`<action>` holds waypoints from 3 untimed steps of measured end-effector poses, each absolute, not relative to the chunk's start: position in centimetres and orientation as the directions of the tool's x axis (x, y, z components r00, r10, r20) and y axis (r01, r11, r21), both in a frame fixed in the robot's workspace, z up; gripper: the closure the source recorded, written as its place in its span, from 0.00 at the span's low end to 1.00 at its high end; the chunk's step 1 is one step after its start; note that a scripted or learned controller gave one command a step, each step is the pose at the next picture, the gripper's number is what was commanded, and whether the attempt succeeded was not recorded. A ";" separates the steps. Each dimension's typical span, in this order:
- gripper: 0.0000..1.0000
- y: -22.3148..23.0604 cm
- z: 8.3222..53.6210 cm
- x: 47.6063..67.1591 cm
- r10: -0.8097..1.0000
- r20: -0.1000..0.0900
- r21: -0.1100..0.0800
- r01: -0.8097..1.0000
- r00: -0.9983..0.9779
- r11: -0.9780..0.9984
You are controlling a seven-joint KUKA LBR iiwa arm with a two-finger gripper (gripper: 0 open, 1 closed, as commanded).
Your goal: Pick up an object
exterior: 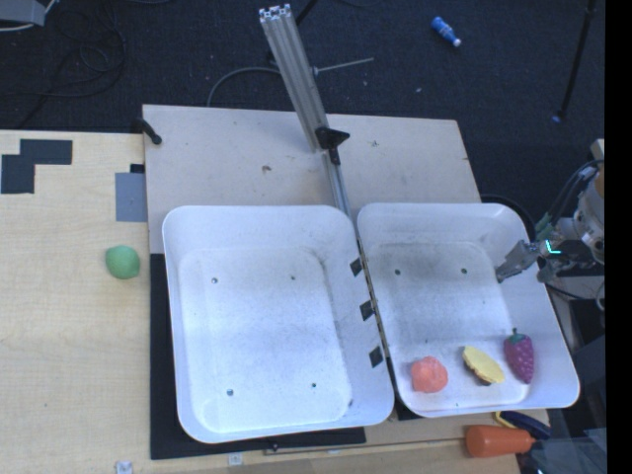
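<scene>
1. Where the tabletop (59, 363) meets the near edge: an orange carrot-like toy (497, 439) lying just outside the right bin (553, 388).
2. Inside that bin's near end, side by side in a row: an orange-red round toy (429, 374), a yellow toy piece (483, 364), a purple grape bunch (519, 355).
3. Beside it on the left: the left bin (183, 235).
4. Farther left on the wood: a green ball (122, 262).
5. Over the right bin's right rim: the claw (515, 260), grasping nothing, opening impossible to tell.
6. Farthest back, past both bins: a slanted metal rail (296, 67).
</scene>
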State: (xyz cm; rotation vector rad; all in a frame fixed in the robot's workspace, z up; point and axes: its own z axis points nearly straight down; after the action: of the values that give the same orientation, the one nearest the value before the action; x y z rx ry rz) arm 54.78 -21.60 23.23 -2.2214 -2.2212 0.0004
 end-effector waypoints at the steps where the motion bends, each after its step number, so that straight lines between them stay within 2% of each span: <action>1: 0.00 -21.6 23.2 54.8 1.000 0.000 0.000 1.000 0.000 0.000; 3: 0.00 -21.5 13.7 53.0 1.000 0.001 -0.004 1.000 -0.001 0.001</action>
State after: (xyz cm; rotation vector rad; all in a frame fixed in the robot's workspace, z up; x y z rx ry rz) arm 52.97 -21.53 13.69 -2.2180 -2.2199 0.0031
